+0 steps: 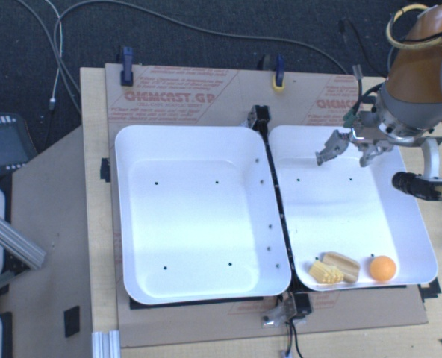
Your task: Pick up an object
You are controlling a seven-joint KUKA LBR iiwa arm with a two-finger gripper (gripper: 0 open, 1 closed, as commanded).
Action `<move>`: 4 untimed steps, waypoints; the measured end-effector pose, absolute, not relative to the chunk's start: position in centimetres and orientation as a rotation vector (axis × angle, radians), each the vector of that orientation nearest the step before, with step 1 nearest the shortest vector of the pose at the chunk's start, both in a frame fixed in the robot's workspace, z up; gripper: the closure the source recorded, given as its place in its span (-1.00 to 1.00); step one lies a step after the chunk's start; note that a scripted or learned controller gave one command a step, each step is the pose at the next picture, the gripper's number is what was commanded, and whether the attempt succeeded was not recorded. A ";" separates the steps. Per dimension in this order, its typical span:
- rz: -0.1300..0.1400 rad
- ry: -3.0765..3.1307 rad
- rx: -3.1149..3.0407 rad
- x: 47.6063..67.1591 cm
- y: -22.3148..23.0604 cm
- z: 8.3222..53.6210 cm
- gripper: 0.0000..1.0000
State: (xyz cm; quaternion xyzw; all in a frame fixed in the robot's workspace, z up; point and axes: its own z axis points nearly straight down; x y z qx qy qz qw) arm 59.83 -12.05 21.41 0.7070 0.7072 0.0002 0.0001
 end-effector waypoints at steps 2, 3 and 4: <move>0.002 2.219 2.223 52.4 -13.0 27.5 1.00; 0.004 2.227 2.214 53.7 -6.9 29.7 1.00; -0.002 2.224 2.221 59.4 -7.1 26.1 1.00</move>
